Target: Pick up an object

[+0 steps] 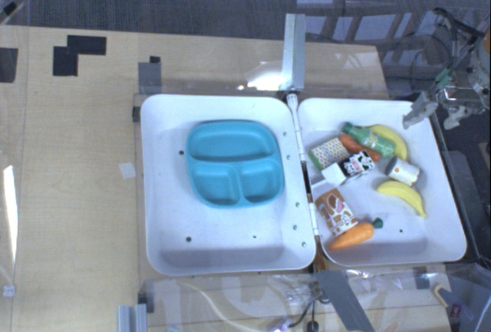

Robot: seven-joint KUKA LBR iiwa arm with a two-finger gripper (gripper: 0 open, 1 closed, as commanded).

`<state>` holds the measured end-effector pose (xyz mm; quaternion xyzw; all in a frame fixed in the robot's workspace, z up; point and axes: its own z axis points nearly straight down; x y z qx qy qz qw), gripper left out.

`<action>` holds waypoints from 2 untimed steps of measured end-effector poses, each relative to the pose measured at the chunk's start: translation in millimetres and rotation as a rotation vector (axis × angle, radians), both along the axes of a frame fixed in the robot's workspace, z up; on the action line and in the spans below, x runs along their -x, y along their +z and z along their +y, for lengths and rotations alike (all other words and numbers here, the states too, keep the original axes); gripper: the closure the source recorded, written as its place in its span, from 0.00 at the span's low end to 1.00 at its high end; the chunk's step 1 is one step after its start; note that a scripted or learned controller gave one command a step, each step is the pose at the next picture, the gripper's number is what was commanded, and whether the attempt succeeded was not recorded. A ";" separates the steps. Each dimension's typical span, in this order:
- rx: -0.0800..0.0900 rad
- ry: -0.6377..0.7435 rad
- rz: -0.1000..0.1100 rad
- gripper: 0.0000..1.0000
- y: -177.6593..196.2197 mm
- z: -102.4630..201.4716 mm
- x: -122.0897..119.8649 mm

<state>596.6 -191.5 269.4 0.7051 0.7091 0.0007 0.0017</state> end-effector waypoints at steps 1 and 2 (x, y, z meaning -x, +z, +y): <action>0.000 0.133 0.001 0.00 -137.0 -1.4 -8.9; 0.001 0.218 -0.002 0.00 -99.7 -4.0 75.4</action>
